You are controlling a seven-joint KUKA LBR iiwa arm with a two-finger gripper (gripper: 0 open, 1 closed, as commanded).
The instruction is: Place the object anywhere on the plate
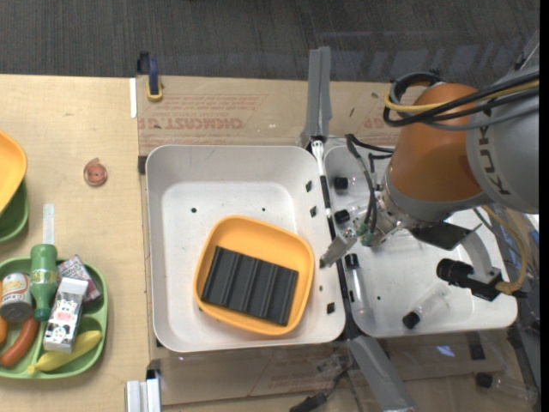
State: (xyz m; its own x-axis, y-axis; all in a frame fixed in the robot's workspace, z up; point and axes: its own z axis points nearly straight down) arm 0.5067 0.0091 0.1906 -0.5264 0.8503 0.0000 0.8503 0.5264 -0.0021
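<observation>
Ribbed black rectangular block point(250, 286) lies on square orange plastic plate point(216, 240) in left white bin point(163, 230); gripper point(371, 230) over right bin point(480, 312), jaw state unclear

Robotics lab test station.
Shown by grey-and-orange industrial arm point(446, 157), two shallow white plastic bins point(163, 230), toy food on green plastic tray point(94, 337), grey carpet floor point(257, 15).

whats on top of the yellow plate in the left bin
A dark ridged rectangular block lies flat on the yellow plate, covering most of its middle. The plate's surface under the block is hidden; the bare rim shows all around.
</observation>
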